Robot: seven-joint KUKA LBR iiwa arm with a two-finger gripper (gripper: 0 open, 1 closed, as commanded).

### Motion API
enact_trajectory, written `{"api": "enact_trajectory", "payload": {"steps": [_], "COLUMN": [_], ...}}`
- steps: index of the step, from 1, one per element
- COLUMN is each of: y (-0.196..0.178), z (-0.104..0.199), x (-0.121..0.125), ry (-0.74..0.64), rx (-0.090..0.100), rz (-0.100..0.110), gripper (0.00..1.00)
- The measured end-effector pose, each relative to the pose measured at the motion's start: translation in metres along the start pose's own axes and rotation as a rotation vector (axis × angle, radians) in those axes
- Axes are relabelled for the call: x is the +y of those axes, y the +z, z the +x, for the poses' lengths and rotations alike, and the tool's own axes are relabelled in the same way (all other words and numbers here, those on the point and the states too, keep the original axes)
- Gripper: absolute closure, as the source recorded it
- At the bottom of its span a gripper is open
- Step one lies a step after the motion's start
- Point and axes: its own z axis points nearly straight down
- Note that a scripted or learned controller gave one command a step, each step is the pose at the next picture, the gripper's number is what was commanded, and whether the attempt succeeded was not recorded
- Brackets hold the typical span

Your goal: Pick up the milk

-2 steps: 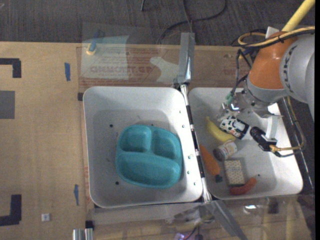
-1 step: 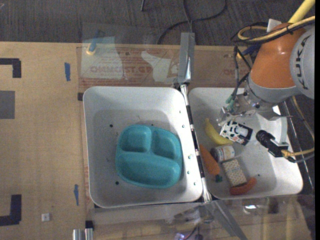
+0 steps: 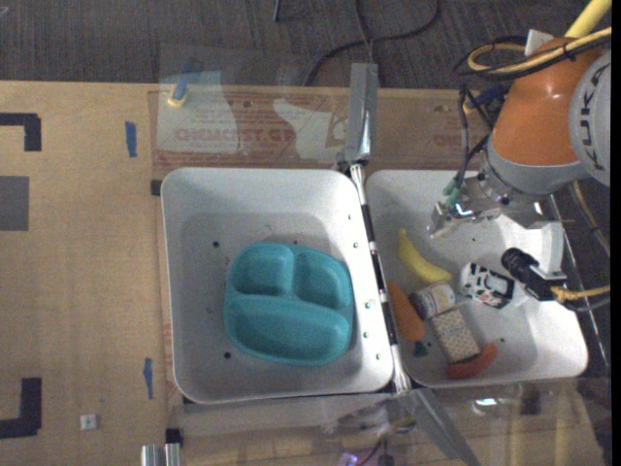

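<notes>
Currently the arm [image 3: 543, 115] reaches in from the right, over the back part of the right bin [image 3: 548, 343], with its gripper [image 3: 454, 212] hanging above the bin's rear floor. Gripper state: cannot tell whether it is spread or pressed together (seen from above, the working end is a blur of metal). The milk [image 3: 485, 284], a small white carton with black cow patches, lies on its side on the floor of the right bin, about mid-bin. It is nearer the front than the gripper and apart from it. Just left of the milk stands a small can [image 3: 436, 300]; whether the two touch, I cannot tell. A banana [image 3: 422, 258] lies behind the can, below and left of the gripper in this view. A carrot [image 3: 406, 314] lies along the bin's left wall. A patterned box [image 3: 454, 333] lies just in front of the can, and a red-orange sausage-shaped piece [image 3: 473, 360] lies beyond the box, close to the front wall. The left bin [image 3: 194, 260] holds a teal divided plate [image 3: 288, 302] with three compartments, flat on the floor near the centre. Both bins sit side by side on the pale wooden bench [image 3: 78, 260].
</notes>
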Motion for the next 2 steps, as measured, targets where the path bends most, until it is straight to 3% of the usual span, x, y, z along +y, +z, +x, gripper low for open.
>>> {"api": "enact_trajectory", "payload": {"steps": [1,2], "y": [0.000,0.076], "z": [0.000,-0.062], "x": [0.000,-0.036], "ry": [0.000,0.004], "rx": [0.000,0.001], "rz": [0.000,0.005], "gripper": [0.00,0.00]}}
